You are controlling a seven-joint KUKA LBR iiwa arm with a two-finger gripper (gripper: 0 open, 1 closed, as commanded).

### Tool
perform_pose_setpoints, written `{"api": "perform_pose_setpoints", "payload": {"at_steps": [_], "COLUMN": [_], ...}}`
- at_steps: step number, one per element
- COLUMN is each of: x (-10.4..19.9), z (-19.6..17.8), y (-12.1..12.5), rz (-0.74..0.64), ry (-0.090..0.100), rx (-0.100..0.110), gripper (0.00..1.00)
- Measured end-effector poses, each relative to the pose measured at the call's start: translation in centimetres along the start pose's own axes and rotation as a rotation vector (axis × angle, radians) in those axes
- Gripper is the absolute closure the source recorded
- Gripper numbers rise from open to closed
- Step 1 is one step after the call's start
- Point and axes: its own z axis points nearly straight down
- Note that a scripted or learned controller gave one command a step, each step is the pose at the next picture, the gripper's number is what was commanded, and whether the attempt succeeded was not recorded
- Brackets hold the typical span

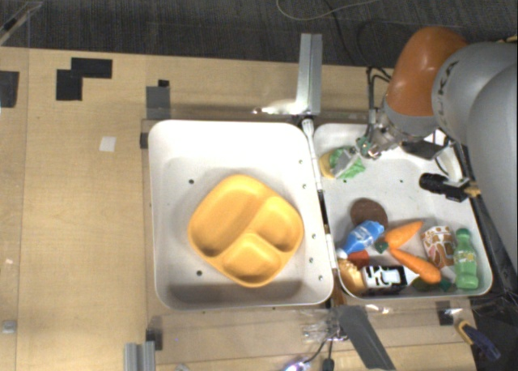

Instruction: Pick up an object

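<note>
Approach step, by my reading: gripper (371,144) sits low in the right bin's (405,168) upper left corner, touching a green object (350,168); nothing visibly pinched. Next move calls for closing squarely on it, then a straight lift clear of the bin wall.

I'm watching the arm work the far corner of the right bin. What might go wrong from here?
The end effector sits beside a small green item close to the right bin's far-left corner; a grasp there may scrape the wall or push the item away. Its grip isn't clear from this view, so a lift could come up empty. The carrots, bottles and packets crowd the near end, so later picks risk snagging neighbours.
</note>
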Motion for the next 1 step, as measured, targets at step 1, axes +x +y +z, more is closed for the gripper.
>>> {"api": "perform_pose_setpoints", "payload": {"at_steps": [1], "x": [-0.25], "z": [-2.00], "y": [0.45], "rz": [-0.005], "ry": [-0.009], "rx": [-0.012], "gripper": [1.00]}}
